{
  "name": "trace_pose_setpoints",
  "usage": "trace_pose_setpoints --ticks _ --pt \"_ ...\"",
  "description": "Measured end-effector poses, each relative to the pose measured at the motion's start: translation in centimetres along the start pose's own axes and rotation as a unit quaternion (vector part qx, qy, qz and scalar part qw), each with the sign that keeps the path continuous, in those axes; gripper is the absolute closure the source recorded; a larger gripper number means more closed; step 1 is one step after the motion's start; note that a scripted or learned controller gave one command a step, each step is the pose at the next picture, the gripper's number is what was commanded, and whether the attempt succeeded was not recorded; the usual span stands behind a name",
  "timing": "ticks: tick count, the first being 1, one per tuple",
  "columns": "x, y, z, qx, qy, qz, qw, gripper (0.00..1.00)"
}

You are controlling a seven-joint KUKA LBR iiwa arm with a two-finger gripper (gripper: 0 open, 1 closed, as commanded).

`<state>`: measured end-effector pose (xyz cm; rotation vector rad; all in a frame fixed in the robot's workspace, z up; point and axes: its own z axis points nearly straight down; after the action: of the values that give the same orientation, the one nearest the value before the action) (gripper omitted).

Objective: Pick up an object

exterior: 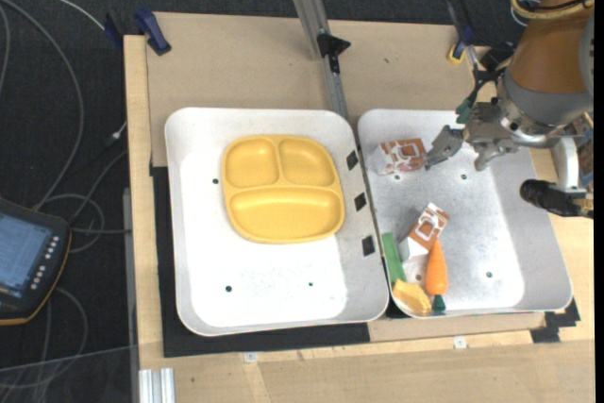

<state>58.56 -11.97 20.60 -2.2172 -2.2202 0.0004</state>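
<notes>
Camera view: pincer (466,149) hanging over the upper part of the right bin (528,231), fingers spread apart with nothing between them, one tip reaching toward the small carton (402,156) at that bin's upper left. Probably poised there because this carton lies apart from the rest and offers free sides. Carton lying flat, long axis roughly left to right, slightly tilted. Crowded toward the lower left corner: second carton (429,225), toy carrot (436,269) with its long axis near vertical in frame and its narrow end toward the lower edge, green stick (393,258), yellow piece (412,298). Left bin (193,231) carrying a yellow divided plate (282,187).
</notes>
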Motion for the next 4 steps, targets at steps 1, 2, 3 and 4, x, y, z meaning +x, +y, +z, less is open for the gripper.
trace_pose_setpoints --ticks 1,2,3,4 --pt "0.0 0.0 0.0 0.000 0.000 0.000 1.0000 0.00" --pt "0.7 -0.1 4.4 0.002 0.000 0.001 1.0000 0.00" --pt "1.1 -0.5 8.8 0.003 0.000 0.000 1.0000 0.00" --pt "1.1 -0.6 11.5 0.002 0.000 0.001 1.0000 0.00"
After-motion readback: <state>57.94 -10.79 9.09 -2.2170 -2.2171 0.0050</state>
